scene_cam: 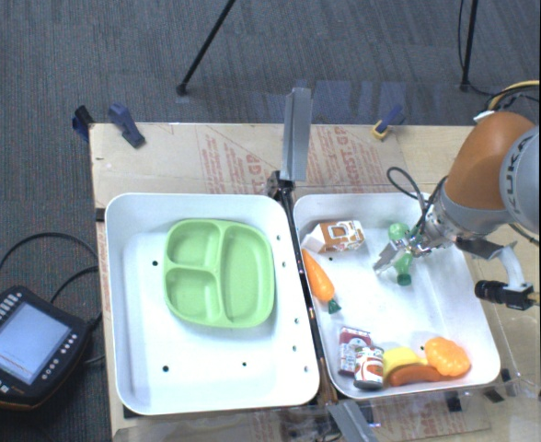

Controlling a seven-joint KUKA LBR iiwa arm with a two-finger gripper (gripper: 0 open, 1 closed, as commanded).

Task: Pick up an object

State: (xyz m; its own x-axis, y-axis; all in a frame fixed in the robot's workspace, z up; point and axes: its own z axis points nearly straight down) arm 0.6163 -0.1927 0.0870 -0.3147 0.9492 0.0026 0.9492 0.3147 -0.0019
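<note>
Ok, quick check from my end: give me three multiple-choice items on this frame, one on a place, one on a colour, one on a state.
1. Where does the light green divided plastic tray lie?
A. left white bin
B. right white bin
C. on the bare bench

2. What colour is the small bottle-like item beside the two-finger gripper?
A. red
B. green
C. blue

3. How does the orange toy carrot rest?
A. standing upright
B. hanging from the gripper
C. lying flat on the bin floor

Answers: 1 A, the tray sits in the middle of the left bin. 2 B, it is plainly green. 3 C, the carrot lies lengthwise by the right bin's left wall, apart from the gripper.
</note>
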